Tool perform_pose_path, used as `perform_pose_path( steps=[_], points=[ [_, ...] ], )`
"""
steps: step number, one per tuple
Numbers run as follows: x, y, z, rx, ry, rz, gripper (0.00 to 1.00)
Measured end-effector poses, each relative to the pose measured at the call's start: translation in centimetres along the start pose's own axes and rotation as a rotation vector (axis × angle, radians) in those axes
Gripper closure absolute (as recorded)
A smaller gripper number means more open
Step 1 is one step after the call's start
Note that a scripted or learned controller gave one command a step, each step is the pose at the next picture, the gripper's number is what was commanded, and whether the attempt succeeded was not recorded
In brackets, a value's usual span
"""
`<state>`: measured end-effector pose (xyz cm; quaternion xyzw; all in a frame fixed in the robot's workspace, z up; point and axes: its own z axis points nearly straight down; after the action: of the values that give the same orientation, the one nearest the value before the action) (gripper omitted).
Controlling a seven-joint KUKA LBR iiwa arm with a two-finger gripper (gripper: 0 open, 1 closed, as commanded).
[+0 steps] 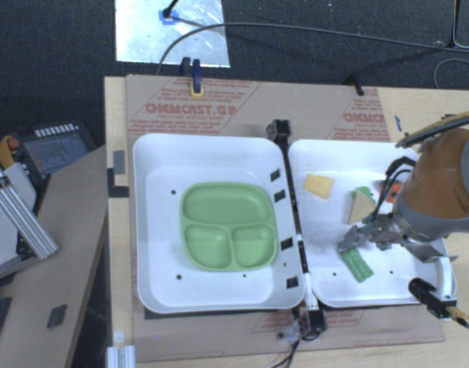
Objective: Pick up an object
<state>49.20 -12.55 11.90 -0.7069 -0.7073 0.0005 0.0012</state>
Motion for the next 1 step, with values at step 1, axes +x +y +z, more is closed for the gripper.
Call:
perform_pose_path(
  steps=[1],
  points=[
    [-0.01,0.15,-1.27,-0.005,-0.002,-0.002,1.0]
  ],
)
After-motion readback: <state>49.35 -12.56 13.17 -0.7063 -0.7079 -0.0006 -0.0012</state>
